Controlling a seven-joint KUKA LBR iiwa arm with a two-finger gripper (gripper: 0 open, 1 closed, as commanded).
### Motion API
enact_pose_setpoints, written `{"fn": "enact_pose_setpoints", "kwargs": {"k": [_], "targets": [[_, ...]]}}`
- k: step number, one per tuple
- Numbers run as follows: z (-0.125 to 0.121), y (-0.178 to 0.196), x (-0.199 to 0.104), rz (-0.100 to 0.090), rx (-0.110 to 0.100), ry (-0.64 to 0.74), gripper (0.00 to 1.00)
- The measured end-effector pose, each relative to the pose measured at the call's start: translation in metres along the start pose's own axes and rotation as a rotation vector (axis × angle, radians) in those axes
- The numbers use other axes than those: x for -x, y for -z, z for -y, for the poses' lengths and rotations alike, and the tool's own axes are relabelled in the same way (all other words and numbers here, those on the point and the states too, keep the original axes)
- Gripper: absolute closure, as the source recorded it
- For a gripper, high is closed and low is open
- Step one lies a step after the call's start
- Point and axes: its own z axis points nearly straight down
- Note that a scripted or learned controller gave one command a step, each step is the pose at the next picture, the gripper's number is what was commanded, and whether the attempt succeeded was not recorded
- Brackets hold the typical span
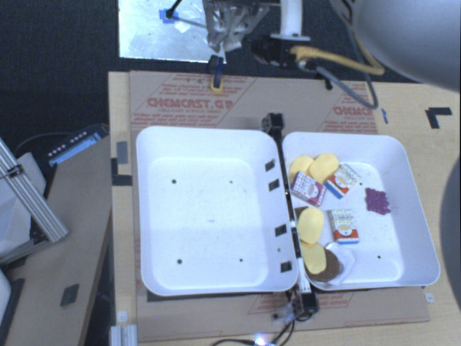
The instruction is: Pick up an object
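Camera view: gripper [217,62] hangs high above the bench, beyond the far edge of the left bin [155,215], a small blue-and-yellow thing at its tip; can't tell its state. Candidates sit in the right bin [410,186]: yellow pieces [324,167], small cartons [344,226], purple clump [377,200]. Crowded toward the divider, probably leaving tight clearance for a pick.

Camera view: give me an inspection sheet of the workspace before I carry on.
Surface: cardboard sheet on the bench, under two white bins.
Job's things: right bin holds yellow pieces, small printed boxes, a purple item and a brown disc.
Clutter: left bin, nothing seen inside.
Grippers: gripper beyond the bins, over the cardboard's far edge.
Cables: yellow and grey cables by the arm.
Surroundings: metal plate, dark floor.
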Motion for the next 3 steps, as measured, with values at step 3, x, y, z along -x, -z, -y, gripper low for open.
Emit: {"fn": "enact_pose_setpoints", "kwargs": {"k": [3], "targets": [[-0.042,-0.069,0.005,0.003,-0.003,-0.006,1.00]]}}
